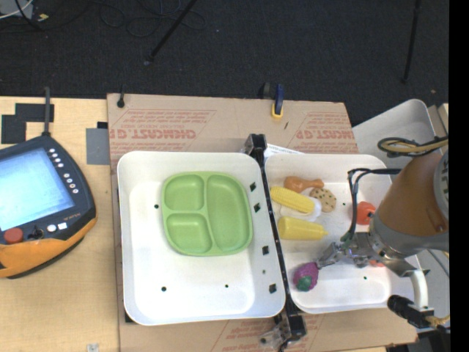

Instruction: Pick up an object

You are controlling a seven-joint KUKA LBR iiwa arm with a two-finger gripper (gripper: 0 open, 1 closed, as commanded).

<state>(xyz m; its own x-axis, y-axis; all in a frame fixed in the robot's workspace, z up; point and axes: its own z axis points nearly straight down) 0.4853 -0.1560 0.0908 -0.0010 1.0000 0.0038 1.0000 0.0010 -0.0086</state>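
— What do you count?

— I see two white bins: the left bin point(139, 270) holds one green divided plate point(207, 213); the right bin point(344, 303) holds several toy foods: one corn cob point(292, 199), one yellow wedge point(300, 229), one purple piece point(306, 276), one chicken leg point(302, 184), one cookie point(325, 198).

— And the purple piece?

— Near left corner of the right bin, long axis tilted up to the right. My gripper point(327, 256) hangs just right of it; I cannot tell how its fingers stand.

my bins point(146, 270): smooth glossy white plastic
green divided plate point(207, 215): matt plastic
bench sheet point(183, 127): rough brown cardboard
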